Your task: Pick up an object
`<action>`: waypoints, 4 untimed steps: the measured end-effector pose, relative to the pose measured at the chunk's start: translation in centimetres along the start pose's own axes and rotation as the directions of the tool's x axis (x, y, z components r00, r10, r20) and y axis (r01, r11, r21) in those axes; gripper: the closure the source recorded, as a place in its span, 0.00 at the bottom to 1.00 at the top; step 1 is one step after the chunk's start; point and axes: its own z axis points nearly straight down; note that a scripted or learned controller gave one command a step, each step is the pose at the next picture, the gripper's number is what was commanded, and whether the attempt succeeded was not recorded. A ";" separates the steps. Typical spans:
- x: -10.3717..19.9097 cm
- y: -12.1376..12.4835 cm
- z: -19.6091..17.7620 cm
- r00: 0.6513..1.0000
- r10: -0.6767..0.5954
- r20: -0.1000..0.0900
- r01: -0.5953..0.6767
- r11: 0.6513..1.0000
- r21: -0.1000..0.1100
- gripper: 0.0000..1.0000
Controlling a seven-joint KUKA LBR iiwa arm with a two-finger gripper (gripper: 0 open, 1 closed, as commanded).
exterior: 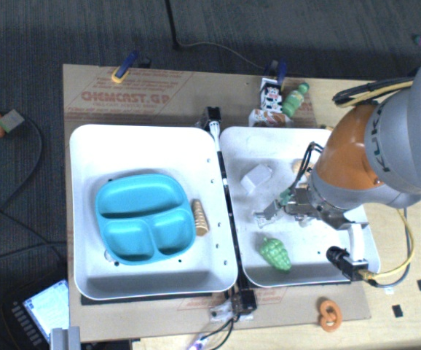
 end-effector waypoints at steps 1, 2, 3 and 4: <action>-3.2 -1.7 -9.8 1.000 0.002 0.002 -0.002 1.000 -0.002 0.00; -0.7 2.2 2.7 1.000 0.001 0.001 -0.001 1.000 -0.008 0.00; -2.6 -2.8 -6.4 1.000 0.002 0.001 -0.002 1.000 -0.001 0.00; -2.6 -0.5 1.0 1.000 0.001 0.000 -0.001 1.000 0.002 0.00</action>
